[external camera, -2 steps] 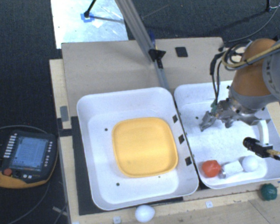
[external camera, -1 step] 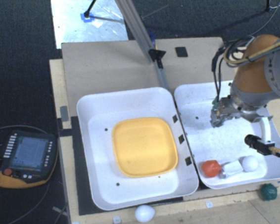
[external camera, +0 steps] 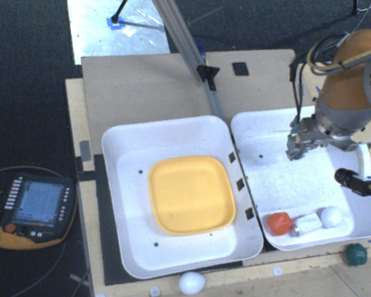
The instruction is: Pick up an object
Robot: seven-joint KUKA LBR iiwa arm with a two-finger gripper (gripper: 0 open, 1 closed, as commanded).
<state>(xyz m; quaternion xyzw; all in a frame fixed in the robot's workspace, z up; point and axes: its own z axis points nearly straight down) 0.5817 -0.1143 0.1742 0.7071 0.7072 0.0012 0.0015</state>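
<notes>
The gripper (external camera: 296,149) hangs over the top of the right bin (external camera: 267,169); can't tell if it's open or shut, it looks too small and dark. Left to right: 1 yellow plate (external camera: 191,193) in the left bin (external camera: 126,183), then a red ball (external camera: 278,223), white tube (external camera: 305,224) & white ball (external camera: 330,216) along the right bin's near edge.

Dark carpeted floor (external camera: 20,76) surrounds a pale wooden bench (external camera: 146,89). At nine o'clock a control pendant (external camera: 33,213) lies on the floor, cable trailing. At twelve o'clock a bright reflective sheet (external camera: 103,28) lies beyond the bench, crossed by a slanting grey pole (external camera: 179,26).
</notes>
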